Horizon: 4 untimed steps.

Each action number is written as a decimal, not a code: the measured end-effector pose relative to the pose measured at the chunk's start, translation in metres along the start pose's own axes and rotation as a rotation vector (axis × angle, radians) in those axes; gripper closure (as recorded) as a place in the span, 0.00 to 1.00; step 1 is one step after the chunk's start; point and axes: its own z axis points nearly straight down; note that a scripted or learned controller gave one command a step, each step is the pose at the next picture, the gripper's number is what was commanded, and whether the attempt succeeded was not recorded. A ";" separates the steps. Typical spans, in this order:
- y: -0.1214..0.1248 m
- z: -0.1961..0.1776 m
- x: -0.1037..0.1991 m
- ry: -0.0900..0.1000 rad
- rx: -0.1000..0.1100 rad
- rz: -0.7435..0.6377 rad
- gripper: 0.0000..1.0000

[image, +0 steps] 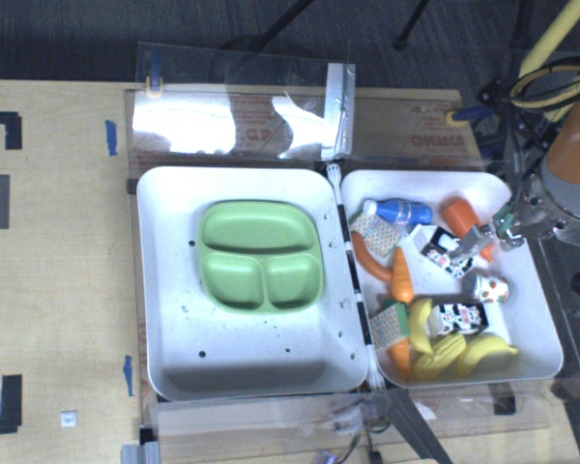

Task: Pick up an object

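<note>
Lying near-upright (perhaps tilted), carrot (402,276); gripper (483,238) beside.

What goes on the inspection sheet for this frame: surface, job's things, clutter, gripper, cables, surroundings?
Surface: wooden bench bearing two white bins; blue tape marks.
Job's things: right bin holds toy bananas, a carrot, a blue bottle and small packets.
Clutter: green divided plate in the left bin.
Gripper: gripper low over the right bin's far side; grasp unclear.
Cables: yellow and black cables at upper right.
Surroundings: dark floor, stand legs, clear panel behind the bins.
</note>
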 end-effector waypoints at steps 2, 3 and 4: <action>0.036 0.123 0.052 0.000 -0.004 -0.160 0.00; 0.036 0.123 0.052 -0.001 -0.004 -0.160 0.00; 0.037 0.112 0.051 -0.003 -0.010 -0.158 1.00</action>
